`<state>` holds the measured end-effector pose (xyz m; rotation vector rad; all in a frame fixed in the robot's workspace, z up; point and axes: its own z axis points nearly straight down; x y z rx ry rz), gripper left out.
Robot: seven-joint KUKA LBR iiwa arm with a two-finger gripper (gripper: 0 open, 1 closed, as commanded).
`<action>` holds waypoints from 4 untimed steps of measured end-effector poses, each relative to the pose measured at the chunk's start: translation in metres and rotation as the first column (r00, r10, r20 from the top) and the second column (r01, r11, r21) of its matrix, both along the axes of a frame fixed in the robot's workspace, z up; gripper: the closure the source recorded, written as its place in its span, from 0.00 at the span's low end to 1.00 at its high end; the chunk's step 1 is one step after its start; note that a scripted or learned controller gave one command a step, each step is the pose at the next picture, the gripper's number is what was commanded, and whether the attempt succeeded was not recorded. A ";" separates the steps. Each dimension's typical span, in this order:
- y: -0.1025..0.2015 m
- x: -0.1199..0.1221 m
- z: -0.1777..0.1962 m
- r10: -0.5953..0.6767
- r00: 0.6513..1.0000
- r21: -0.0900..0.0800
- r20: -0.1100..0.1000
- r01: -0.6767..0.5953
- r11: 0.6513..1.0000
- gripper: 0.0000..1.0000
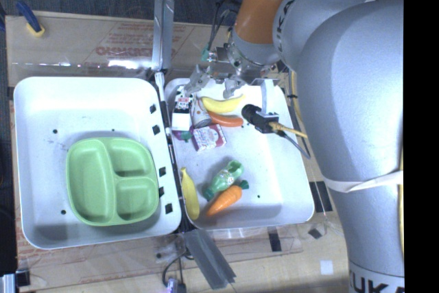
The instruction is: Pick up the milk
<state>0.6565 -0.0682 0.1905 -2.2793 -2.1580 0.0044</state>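
Observation:
The milk [182,108] is a small white carton with dark print. It stands against the left wall of the right bin [288,175], near the far corner. My gripper [212,82] hangs over the far end of that bin, just right of and above the carton. Its two fingers are spread open with nothing between them. One finger [195,79] reaches toward the carton, and the other is over a yellow banana [223,105].
An orange sausage-like piece [228,121] and a pink packet [208,138] lie right of the milk. A green bottle [225,179], a carrot [223,200] and a second banana [190,194] lie near the front. A green divided plate [113,180] sits in the left bin [41,113].

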 end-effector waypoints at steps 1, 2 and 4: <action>-0.029 -0.028 -0.098 -0.036 0.999 0.000 0.003 0.036 0.999 0.00; -0.028 -0.026 -0.087 -0.031 0.999 0.002 0.004 0.031 1.000 1.00; -0.035 -0.081 -0.098 0.189 0.982 0.002 0.002 -0.189 0.982 0.00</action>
